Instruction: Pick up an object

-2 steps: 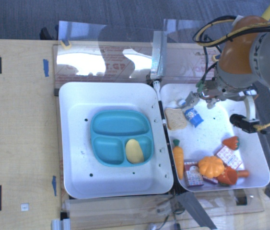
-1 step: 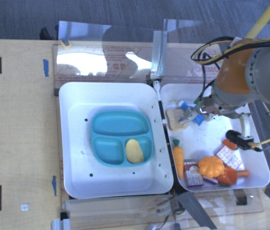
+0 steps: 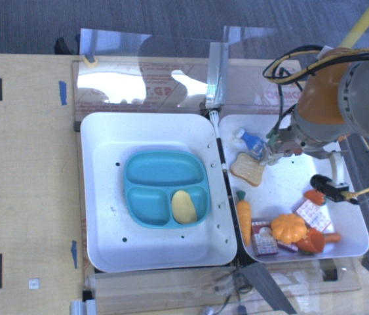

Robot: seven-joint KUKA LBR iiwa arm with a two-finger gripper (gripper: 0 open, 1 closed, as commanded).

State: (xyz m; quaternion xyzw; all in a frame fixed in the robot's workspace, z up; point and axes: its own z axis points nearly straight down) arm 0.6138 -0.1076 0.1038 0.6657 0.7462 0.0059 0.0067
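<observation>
Glossy plastic bins (image 3: 105, 176); wooden bench (image 3: 20, 195)

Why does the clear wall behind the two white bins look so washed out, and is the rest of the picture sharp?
In the camera view, the clear wall catches bright glare from overhead light, leaving white patches; the blue tray and yellow lemon-like piece look fairly crisp; the arm near the right bin is soft and throws a faint shadow on the bin floor.

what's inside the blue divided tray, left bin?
One yellow lemon-shaped toy sits in the blue divided tray's lower right compartment. Whatever is directly under the toy is covered.
</observation>
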